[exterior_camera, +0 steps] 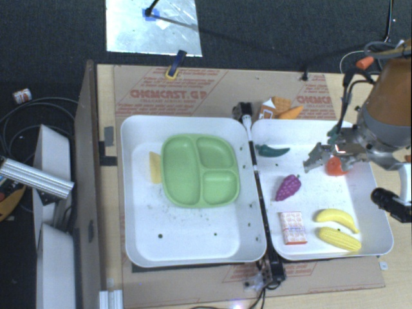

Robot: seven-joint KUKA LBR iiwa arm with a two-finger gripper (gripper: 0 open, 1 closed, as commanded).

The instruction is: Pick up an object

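The right bin (367, 192) holds several toy foods. A red-orange round piece (333, 167) lies near its far right side, partly covered by my gripper (327, 158), which hangs right over it. I cannot see whether the piece is gripped. A purple grape bunch (288, 187) lies in the middle of the bin and a teal pepper (273, 150) at its back left. A yellow banana (336, 219), a corn cob (339, 238) and a small pink-and-white box (293, 227) lie along the front.
The left bin (141, 237) holds a green divided plate (198, 170) with a yellow piece (155, 167) at its left. An orange carrot (290, 112) lies behind the right bin on the cardboard. The arm's body (389, 114) overhangs the right bin's far right edge.
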